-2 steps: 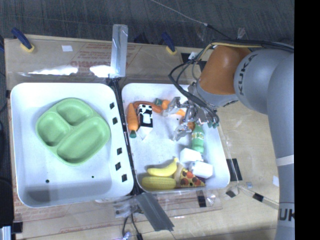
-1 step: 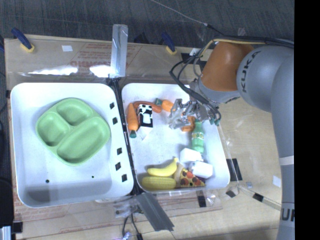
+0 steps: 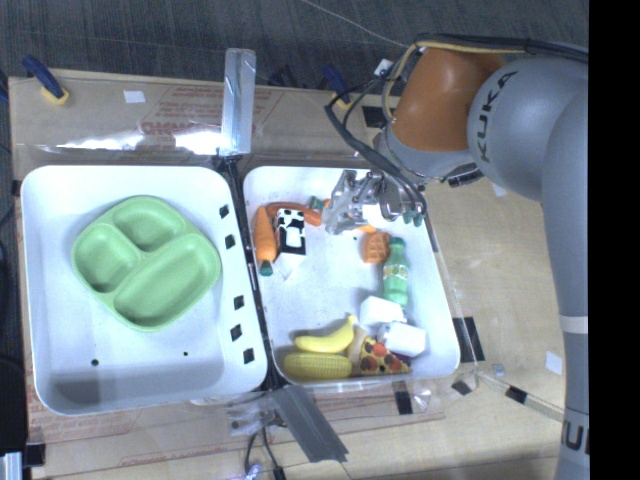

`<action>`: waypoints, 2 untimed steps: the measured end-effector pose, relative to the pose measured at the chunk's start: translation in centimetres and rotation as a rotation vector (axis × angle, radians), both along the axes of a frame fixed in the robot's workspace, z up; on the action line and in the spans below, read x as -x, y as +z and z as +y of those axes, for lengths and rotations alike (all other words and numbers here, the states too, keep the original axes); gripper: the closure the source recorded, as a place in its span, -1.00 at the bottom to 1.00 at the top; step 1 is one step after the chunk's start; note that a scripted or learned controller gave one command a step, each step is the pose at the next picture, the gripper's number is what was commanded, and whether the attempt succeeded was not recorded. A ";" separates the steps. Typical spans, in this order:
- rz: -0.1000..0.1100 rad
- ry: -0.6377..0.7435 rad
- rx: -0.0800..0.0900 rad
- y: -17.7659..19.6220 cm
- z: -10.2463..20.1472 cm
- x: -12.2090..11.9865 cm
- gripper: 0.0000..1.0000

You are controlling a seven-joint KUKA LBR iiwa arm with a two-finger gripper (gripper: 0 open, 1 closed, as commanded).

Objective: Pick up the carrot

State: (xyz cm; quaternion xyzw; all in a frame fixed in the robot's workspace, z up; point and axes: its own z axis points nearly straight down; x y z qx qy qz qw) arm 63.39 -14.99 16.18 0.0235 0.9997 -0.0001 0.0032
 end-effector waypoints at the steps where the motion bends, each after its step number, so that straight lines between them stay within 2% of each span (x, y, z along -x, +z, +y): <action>1: 0.008 0.473 0.000 -6.1 -3.4 6.7 1.00; 2: -0.001 0.366 0.003 1.2 1.2 4.3 1.00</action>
